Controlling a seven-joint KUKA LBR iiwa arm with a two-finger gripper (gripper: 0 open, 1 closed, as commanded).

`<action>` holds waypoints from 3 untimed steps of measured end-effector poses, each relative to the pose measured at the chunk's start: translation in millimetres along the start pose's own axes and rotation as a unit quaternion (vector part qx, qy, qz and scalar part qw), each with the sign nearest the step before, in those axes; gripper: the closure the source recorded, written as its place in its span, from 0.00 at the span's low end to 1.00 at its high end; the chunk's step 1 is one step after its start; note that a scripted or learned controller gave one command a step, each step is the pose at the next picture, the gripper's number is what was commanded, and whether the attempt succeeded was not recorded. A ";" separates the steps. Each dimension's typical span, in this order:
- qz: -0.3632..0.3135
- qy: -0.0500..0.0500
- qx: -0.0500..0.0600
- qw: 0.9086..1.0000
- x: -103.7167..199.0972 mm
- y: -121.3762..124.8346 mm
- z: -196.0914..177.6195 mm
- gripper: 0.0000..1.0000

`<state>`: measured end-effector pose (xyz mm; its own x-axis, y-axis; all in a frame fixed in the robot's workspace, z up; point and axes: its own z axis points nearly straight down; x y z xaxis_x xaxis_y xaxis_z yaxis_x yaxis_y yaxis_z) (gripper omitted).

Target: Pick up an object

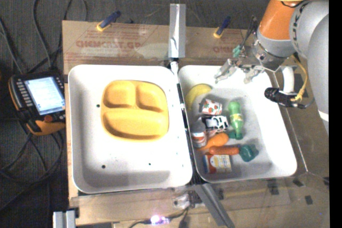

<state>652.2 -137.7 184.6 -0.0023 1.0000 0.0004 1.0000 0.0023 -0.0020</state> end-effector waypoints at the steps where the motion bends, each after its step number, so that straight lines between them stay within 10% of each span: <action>1: 0.015 -0.003 -0.019 1.000 -21.8 -63.4 63.0 0.00; 2: -0.007 -0.005 -0.035 0.999 -36.4 -81.4 70.9 0.00; 3: 0.004 -0.002 -0.009 1.000 -37.9 -76.6 94.5 0.00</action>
<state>575.4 -175.8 90.3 0.0049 1.0000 -0.0036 0.9999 -0.0049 0.0160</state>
